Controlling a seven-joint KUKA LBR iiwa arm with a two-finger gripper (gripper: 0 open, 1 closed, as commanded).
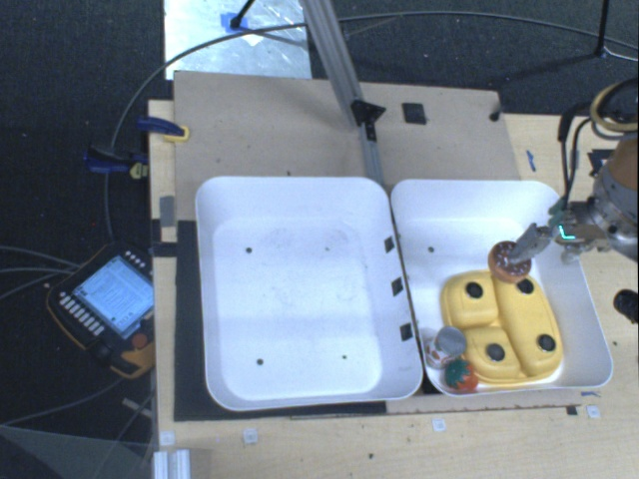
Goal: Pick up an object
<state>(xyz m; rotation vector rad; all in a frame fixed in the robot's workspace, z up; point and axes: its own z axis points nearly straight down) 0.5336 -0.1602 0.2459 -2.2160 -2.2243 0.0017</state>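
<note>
A large yellow plastic toy (504, 327) with black round spots lies in the right bin (439, 218), towards its near right corner. A small brown round piece (510, 263) sits at the toy's far edge. My gripper (526, 245) reaches in from the right, its tip right at that brown piece. I cannot tell whether the piece is held or just lies under the tip. A small grey cup-like item (449, 341) and a green and orange bit (458, 373) lie at the toy's left, near the bin's front wall.
The left bin (290, 198) stands beside the right one, with black clips (396, 285) along their shared wall. A slanted metal pole (339, 58) rises behind the bins. A teach pendant (108, 302) and cables lie left of the bench.
</note>
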